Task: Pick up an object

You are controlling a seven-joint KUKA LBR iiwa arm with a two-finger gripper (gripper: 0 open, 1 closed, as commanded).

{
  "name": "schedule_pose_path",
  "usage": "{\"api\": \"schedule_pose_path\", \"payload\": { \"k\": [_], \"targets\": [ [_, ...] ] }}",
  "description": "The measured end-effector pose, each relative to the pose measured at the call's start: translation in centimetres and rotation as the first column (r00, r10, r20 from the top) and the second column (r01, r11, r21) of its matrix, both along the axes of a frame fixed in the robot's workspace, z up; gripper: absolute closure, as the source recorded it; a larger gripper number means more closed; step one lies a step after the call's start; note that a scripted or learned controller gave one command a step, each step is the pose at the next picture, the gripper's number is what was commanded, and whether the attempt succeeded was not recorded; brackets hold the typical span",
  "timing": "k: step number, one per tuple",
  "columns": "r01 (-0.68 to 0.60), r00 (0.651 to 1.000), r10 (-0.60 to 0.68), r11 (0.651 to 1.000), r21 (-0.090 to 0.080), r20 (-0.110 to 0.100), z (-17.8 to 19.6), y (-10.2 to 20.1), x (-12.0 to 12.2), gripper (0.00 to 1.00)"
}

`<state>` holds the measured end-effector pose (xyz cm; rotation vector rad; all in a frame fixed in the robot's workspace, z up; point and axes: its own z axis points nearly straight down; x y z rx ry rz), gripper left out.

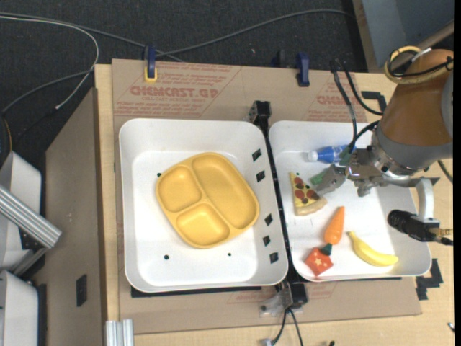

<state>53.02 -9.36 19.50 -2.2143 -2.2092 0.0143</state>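
Cardboard is covering the bench, and two white bins are sitting on it side by side. Nearest the camera, in the right bin [403, 269], a red block [318, 261] and a banana [373, 252] are lying by the front edge. A carrot [333, 225] is lying just behind them, with its long side pointing almost front to back. Next is a toy pizza slice [305, 194]. The gripper [333, 179] is hanging just to the right of the pizza slice, and its dark fingers look a little apart with nothing between them. So the pizza slice is probably the easiest thing to grab, a small move to the left. A blue bottle [328, 153] is lying farther back. A yellow plate [207, 199] is sitting in the left bin [137, 193].
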Motion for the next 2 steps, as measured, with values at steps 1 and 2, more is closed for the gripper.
{"api": "schedule_pose_path", "payload": {
  "k": [1, 2],
  "targets": [
    [-0.003, 1.0, 0.003, 1.0, -0.001, 0.014, 0.7, 0.0, 0.3, 0.0],
    [-0.001, 1.0, 0.001, 1.0, -0.001, 0.01, -3.6, -0.3, 0.4, 0.0]
  ]
}}
